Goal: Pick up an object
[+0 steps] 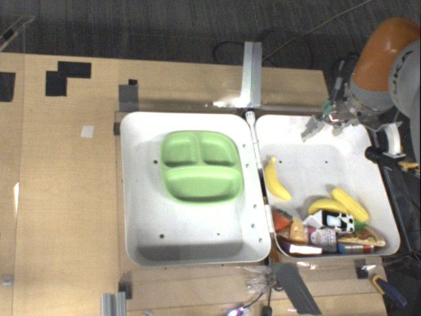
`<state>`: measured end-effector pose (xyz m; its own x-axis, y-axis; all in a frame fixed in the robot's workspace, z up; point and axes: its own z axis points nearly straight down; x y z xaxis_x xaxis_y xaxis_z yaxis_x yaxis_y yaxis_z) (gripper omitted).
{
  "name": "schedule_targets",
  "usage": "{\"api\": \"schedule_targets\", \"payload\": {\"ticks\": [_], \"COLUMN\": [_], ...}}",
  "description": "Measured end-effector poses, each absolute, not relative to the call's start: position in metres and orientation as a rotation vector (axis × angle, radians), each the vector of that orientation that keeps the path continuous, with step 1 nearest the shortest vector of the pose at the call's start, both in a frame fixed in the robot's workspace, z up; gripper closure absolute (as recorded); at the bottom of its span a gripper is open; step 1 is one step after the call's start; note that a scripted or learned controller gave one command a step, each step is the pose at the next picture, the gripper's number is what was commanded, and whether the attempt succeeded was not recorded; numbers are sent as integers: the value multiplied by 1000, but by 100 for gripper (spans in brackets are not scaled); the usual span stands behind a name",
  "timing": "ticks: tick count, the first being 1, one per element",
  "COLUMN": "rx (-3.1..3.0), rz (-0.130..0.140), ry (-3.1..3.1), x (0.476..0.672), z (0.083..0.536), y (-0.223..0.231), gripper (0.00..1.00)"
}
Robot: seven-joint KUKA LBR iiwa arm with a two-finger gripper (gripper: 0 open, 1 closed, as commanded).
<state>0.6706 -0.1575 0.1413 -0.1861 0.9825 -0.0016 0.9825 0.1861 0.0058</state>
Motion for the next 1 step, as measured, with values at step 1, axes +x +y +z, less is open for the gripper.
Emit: {"api": "schedule_targets", "payload": {"ticks": [1], "rx": [1861], "rz": [9], "ry": [2517], "x": [593], "z": [90], "y": [-167], "gripper": [0]}}
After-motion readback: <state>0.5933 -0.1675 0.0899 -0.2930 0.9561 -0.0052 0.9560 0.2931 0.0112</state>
